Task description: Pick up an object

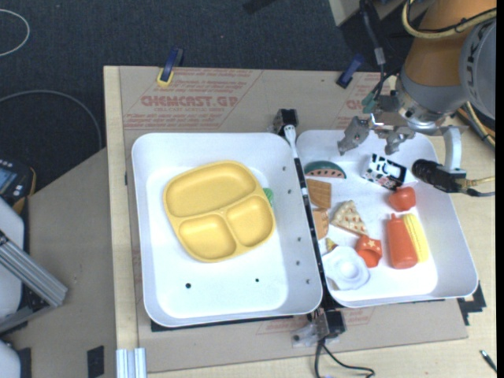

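Pincer (376, 138) spread, empty, upper right of frame. Drop straight onto black-and-white toy (385, 172) just below; avoid right bin (457, 266) wall.

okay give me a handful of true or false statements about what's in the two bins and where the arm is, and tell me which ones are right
1. The yellow divided plate lies in the left bin. True.
2. The gripper hangs over the left bin. False: it is above the back of the right bin.
3. The fried egg lies near the right bin's front edge. True.
4. The orange bottle stands on the yellow divided plate. False: it lies in the right bin, beside the corn.
5. The fingers are closed on the watermelon slice. False: the fingers are spread apart with nothing between them, and the slice lies in the bin.
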Robot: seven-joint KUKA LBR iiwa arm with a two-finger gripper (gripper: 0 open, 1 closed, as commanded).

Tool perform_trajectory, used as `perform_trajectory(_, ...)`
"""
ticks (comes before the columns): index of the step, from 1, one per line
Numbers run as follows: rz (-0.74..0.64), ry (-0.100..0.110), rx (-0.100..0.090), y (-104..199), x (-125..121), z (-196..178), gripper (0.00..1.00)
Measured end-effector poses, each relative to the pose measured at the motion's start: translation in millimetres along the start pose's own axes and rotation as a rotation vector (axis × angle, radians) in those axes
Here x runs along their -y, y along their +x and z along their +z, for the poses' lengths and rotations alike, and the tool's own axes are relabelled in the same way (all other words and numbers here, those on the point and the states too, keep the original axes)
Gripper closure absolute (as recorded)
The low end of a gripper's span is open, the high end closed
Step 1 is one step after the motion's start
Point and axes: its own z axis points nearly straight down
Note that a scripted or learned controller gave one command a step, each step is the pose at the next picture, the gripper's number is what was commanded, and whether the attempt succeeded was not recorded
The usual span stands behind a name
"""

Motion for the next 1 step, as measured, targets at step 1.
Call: perform_trajectory(1,0.001,0.001,0.000,2.1,-4.8,61.8,0.00)
